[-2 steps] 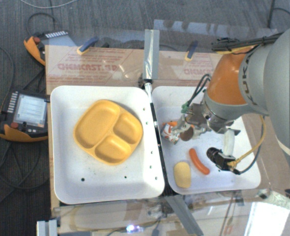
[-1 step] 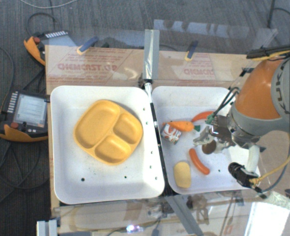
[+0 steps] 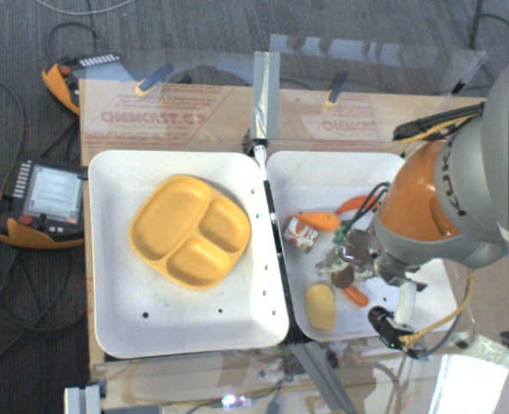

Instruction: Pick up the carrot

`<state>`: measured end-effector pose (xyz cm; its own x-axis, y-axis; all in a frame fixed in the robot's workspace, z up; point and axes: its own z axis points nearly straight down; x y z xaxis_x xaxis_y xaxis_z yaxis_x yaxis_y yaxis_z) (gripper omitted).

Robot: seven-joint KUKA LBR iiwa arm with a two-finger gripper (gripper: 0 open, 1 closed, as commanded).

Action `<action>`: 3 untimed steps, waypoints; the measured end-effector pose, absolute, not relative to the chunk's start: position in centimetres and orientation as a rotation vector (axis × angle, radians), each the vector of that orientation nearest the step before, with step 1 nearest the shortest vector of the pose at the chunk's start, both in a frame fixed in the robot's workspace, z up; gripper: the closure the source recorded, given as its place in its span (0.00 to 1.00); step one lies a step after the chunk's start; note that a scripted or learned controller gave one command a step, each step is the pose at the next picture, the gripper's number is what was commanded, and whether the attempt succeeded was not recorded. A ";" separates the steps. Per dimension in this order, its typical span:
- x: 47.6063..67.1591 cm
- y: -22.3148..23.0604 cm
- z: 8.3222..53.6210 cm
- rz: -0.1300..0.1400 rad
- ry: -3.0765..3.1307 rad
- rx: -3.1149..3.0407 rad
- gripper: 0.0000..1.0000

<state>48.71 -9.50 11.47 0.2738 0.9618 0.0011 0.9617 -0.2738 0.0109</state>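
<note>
On the desk, in the right bin (image 3: 427, 313), the tool (image 3: 351, 261) hovers, its grip state impossible to tell, with the carrot (image 3: 317, 222) just beyond it beside a can (image 3: 299, 233), so it should descend squarely over the carrot's middle, avoiding the can.
</note>
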 end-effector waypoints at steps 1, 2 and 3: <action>48.7 -9.4 12.2 0.009 1.891 2.502 1.00; 48.3 -11.4 12.9 -0.008 1.352 2.837 1.00; 48.2 -11.3 13.7 -0.015 1.356 2.838 1.00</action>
<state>48.24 -11.30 13.66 0.6284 0.7779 -0.0069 0.7779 -0.6284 -0.0073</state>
